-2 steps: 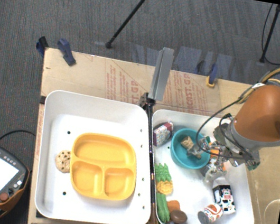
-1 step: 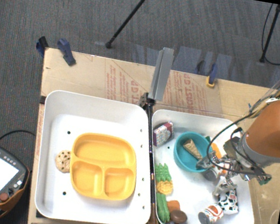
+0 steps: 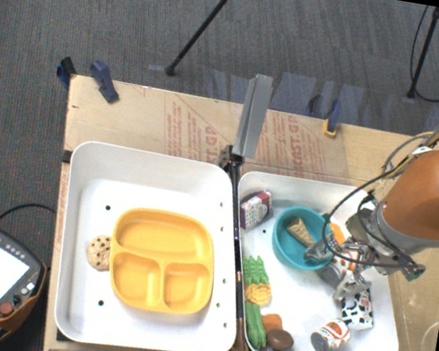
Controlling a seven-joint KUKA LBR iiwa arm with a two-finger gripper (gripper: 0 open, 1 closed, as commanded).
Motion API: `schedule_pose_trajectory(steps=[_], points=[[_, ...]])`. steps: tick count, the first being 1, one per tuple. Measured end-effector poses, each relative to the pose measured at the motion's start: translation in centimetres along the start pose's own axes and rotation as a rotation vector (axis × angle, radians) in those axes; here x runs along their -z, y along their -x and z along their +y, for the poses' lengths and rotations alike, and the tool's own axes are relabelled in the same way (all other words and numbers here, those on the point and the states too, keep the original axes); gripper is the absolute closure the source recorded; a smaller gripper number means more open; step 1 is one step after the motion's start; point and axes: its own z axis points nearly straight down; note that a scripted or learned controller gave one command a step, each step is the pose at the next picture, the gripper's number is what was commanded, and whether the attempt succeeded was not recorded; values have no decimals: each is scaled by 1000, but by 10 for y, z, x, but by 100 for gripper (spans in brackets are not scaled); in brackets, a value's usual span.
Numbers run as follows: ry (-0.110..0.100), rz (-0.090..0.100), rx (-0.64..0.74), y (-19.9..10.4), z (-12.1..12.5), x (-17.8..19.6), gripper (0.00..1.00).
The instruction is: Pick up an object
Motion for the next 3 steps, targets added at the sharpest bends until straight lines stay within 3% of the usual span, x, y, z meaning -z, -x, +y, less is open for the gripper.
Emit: schedule_pose_trajectory(steps=[3], points=[[1, 1, -2, 13, 3, -1, 0]])
